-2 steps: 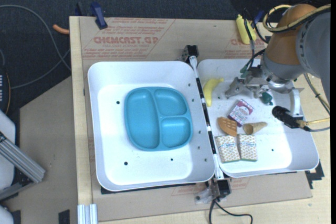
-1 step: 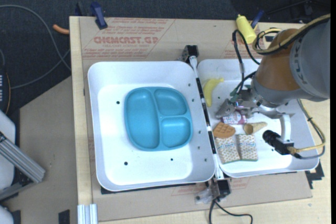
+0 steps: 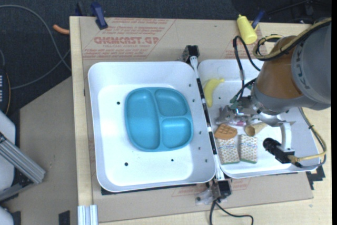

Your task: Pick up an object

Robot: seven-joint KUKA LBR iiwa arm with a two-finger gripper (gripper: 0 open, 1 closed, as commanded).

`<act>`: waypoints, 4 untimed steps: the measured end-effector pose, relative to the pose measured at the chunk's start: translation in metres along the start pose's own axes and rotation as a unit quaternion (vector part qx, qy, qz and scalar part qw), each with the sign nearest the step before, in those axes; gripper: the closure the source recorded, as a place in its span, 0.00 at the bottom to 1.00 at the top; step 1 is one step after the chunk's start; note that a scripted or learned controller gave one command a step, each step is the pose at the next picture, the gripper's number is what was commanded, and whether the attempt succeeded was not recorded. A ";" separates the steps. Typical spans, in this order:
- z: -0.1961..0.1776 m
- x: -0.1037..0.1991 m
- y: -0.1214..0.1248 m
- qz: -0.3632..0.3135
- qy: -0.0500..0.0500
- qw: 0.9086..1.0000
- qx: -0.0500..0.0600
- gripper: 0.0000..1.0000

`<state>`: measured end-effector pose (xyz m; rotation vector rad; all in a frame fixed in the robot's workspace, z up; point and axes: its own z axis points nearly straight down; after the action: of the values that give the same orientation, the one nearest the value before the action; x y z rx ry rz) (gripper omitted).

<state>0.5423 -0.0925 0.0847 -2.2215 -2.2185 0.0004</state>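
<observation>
Where the bench (image 3: 79, 113) carries its two shallow white bins side by side, the left bin (image 3: 105, 166) holds one item: a blue plate (image 3: 158, 117) with three compartments, lying flat near the bin's middle. A printed cardboard sheet (image 3: 126, 37) lies behind this bin, with a blue clamp (image 3: 98, 15) at its far left corner.

Right bin (image 3: 274, 166), contents: a yellow banana-shaped piece (image 3: 211, 88) near the dividing wall, at the far side; a brown waffle-like piece (image 3: 226, 132) nearer the front; two speckled packets (image 3: 238, 150) touching side by side just in front of it; a small tan cylinder (image 3: 251, 128) beside the waffle piece.

The grey arm (image 3: 310, 68), orange band at the wrist, reaches in from the right over the right bin. The gripper (image 3: 235, 111) sits low among these objects, just behind the waffle piece. How far apart its fingers stand, and whether anything lies between them, cannot be told.

A yellow clamp (image 3: 246, 29) stands at the bench's far edge.
</observation>
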 end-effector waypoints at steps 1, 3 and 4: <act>0.000 -0.004 -0.015 -0.001 0.000 1.000 0.000 0.00; 0.000 -0.002 -0.016 0.000 -0.001 1.000 -0.001 0.00; 0.000 -0.005 -0.007 0.000 -0.001 1.000 -0.001 0.00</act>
<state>0.5350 -0.0971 0.0843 -2.2227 -2.2214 -0.0008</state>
